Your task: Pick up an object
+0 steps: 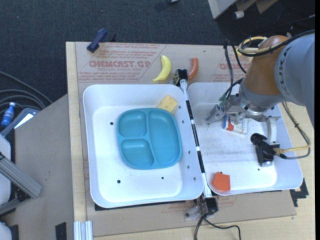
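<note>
Block: orange (221, 182), in the near left corner of the right bin (235, 159), well apart from my hand.
Hand (231, 118): low over that bin's far half; wide or narrow, I cannot tell.
Scrap: a small red-and-white bit (229, 126) right at the hand, too blurred for me to name.
Left bin (100, 134): blue plate (150, 136) in the middle, yellow chunk (167, 104) just beside its far right corner.
Counter (125, 59): banana (163, 69) and orange stick (193, 68) beyond the bins, blue piece (97, 40) at the far left edge.
</note>
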You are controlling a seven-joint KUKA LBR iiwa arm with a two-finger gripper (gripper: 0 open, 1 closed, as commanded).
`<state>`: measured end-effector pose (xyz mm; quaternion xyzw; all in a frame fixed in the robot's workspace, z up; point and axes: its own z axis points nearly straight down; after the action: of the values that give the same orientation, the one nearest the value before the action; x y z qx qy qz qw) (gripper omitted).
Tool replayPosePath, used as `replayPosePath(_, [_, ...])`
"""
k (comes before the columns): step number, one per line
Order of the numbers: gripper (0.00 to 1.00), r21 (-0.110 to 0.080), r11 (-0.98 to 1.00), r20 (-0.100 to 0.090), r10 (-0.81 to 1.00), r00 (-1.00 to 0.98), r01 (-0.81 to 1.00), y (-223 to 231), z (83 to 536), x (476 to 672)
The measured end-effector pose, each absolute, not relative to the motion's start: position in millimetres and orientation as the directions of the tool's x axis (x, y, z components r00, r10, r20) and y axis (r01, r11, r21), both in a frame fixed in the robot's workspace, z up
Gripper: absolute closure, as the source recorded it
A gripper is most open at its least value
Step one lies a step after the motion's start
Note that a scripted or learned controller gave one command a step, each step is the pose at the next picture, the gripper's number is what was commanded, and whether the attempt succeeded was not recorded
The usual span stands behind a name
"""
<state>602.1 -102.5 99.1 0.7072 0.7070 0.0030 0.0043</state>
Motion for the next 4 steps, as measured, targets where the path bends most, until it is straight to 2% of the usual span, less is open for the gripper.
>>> replayPosePath(1, [0.00,0.012,0.001,-0.005,1.000,-0.001,1.000,-172.5,89.9,642.4])
replayPosePath(2, [0.00,-0.007,0.003,0.012,1.000,-0.003,1.000,-212.7,87.1,667.7])
replayPosePath(4, [0.00,-0.009,0.006,0.018,1.000,-0.006,1.000,-214.6,85.5,667.9])
